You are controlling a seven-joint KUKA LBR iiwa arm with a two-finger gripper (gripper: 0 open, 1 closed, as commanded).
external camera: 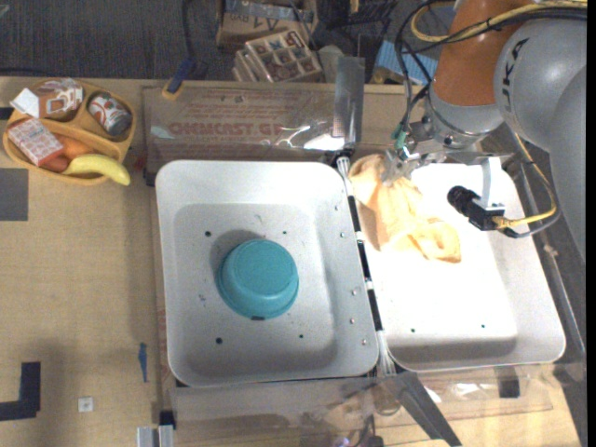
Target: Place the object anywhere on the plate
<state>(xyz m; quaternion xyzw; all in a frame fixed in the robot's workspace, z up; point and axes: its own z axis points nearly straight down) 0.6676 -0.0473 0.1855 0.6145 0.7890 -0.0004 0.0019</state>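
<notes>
In the right-hand bin (484, 333) lies the task's object (407, 217), a soft, crumpled thing in pale yellow-orange, like a cloth or a limp plush piece, with folds and lobes and no firm outline; the strong light on the bin washes out its finer detail. It sits in the upper left part of that bin, close against the wall that divides the two bins, and its upper end rises toward the gripper (402, 156). Its long axis runs on a slant, from the upper left near the bin's back corner down to the lower right, where a rounded lobe ends near the bin's middle. The teal plate (259, 277), round and looking like a shallow upturned dish, rests near the middle of the left-hand bin (186, 203), well apart from the object, with the dividing wall between them. The arm (521, 54) comes in from the upper right, its grey body and orange band (475, 31) bulking over the bin's back corner, and the wrist points down and to the left so that the gripper hangs right at the object's top edge. The gripper's tip is small and partly lost in glare, and I cannot tell whether it is parted, closed, or has hold of the material. A black cable fitting (470, 208) on a yellow lead lies just to the right of the object.
</notes>
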